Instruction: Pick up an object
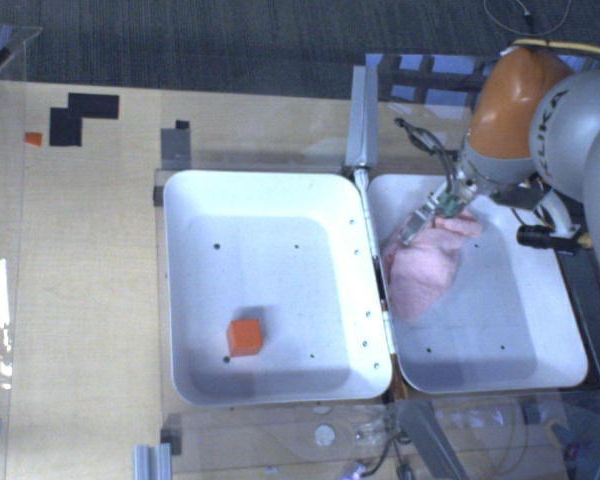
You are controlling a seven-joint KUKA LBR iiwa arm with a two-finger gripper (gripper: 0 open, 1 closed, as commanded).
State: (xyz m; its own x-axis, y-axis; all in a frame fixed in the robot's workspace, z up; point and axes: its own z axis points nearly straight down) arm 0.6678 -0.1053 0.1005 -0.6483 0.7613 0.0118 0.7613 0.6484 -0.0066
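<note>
Claw (412, 234) low in the right bin (540, 358), near the divider rail, angled down-left from the orange-banded wrist (510, 103). Pink soft object (420, 273), cloth- or bag-like, directly below and touching the claw tip. Opening of the claw: cannot tell, fingers too small and blurred against the pink mass. Not confirmed as gripped. Orange block (245, 336) well to the lower left of the claw, in the left bin (270, 193), apart from everything.

For a good grasp: probably pinch a bunched fold rather than a flat face, close fully, lift straight and slow, watch for slip or sag.
</note>
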